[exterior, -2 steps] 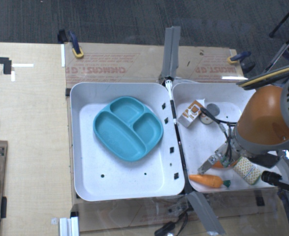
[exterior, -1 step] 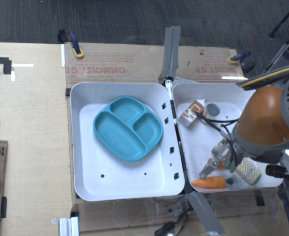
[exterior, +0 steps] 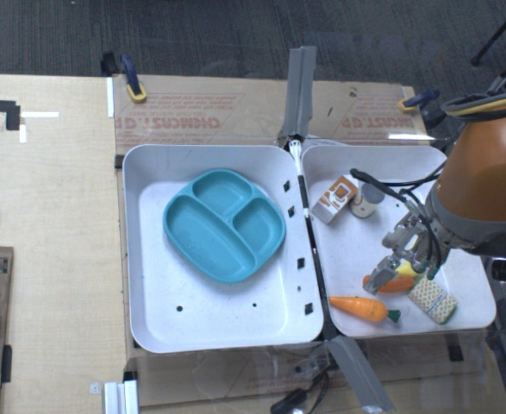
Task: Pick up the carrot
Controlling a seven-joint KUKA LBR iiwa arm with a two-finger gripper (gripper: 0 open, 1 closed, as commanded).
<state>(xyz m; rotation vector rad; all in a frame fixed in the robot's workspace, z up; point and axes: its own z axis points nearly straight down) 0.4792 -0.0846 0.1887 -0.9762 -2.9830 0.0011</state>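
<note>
With its grip state impossible to tell, the claw (exterior: pixel 401 261) hovers above the carrot (exterior: pixel 362 309), which it should straddle crosswise near the middle.

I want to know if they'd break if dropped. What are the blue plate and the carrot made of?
The blue plate looks like plastic: one even turquoise colour, smooth with a dull sheen, and rounded moulded dividers. The carrot is probably a plastic or rubber toy: flat bright orange, a smooth skin and a neat green end. The picture cannot settle whether it is hard or soft.
</note>
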